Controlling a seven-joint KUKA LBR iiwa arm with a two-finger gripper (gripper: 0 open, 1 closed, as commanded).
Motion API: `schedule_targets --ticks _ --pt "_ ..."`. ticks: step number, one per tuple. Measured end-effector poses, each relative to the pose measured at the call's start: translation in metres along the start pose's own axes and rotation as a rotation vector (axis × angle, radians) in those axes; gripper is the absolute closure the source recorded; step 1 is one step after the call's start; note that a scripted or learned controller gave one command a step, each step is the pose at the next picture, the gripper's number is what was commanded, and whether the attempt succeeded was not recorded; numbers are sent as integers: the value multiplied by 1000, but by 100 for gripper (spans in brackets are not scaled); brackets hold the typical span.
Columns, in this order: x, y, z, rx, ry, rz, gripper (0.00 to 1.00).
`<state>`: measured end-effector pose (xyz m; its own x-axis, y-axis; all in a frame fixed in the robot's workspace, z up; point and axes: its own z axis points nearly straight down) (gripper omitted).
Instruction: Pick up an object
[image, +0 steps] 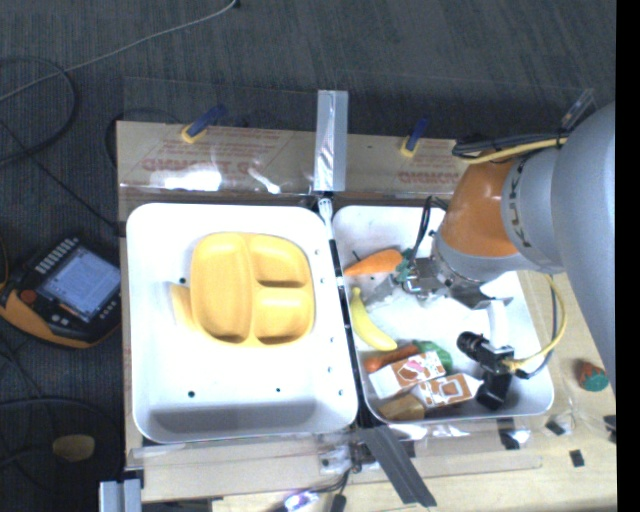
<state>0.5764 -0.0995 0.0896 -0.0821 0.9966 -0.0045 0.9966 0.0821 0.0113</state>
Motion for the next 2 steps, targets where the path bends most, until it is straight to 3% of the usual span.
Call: schedule_targets --ticks 1,2 --pt "-5 58 1 1 1 69 0" --pt "-19 59 2 3 3 70 0"
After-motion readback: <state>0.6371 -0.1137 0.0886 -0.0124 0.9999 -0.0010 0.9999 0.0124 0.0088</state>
